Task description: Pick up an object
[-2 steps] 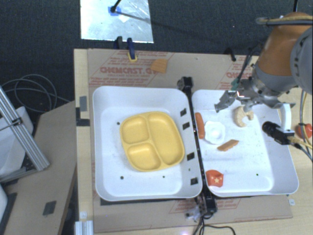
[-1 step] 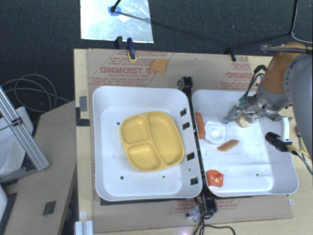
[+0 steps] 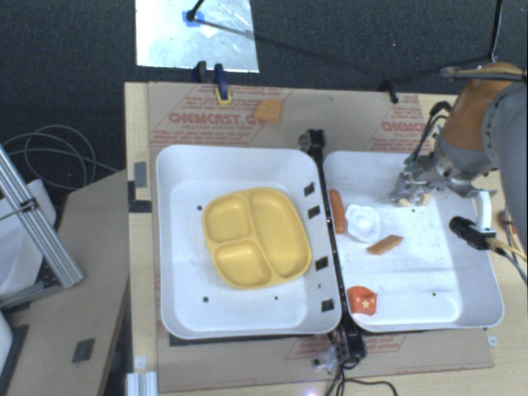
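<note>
The right bin (image 3: pixel 429 308) holds an orange sausage-shaped piece (image 3: pixel 337 210) against its left wall, a white crumpled object (image 3: pixel 362 222), a tan wedge (image 3: pixel 384 244) and a red block (image 3: pixel 362 300) near the front. My gripper (image 3: pixel 410 191) hangs over the back of the right bin, up and right of the white object. Nothing shows between its fingers. The left bin (image 3: pixel 177 254) holds a yellow divided tray (image 3: pixel 256 237).
A black clamp (image 3: pixel 314 141) joins the bins at the back. A tan piece (image 3: pixel 268 110) lies on the cardboard behind the left bin. A black part (image 3: pixel 468 233) of the arm overhangs the right bin's right side.
</note>
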Controlling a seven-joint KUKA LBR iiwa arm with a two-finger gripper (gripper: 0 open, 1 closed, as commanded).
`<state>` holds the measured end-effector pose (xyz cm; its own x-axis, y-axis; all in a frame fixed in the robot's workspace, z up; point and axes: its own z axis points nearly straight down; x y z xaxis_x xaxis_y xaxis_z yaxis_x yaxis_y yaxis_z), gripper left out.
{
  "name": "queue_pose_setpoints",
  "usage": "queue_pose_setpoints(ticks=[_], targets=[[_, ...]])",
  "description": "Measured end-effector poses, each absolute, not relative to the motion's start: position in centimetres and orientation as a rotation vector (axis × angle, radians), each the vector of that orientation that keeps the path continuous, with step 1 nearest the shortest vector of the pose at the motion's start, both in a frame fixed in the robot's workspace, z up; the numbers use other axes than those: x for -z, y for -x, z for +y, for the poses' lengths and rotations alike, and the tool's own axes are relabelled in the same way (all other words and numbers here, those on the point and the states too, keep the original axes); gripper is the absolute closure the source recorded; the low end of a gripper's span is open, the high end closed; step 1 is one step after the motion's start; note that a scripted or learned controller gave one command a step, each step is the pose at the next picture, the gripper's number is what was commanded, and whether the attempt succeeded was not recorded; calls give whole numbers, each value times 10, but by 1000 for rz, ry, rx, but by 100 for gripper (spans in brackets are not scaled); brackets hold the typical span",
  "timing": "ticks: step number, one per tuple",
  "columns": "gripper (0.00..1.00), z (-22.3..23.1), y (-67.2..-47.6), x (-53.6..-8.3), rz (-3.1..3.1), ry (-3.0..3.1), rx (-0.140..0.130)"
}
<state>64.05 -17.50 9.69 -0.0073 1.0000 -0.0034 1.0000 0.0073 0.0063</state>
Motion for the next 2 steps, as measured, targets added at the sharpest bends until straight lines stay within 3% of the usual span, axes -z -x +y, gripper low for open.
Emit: queue_pose_setpoints(ticks=[1,2], targets=[[100,-126,-607,-209,2224,-2207,-13],[100,-31,-549,-218,2238,-2210,-4]])
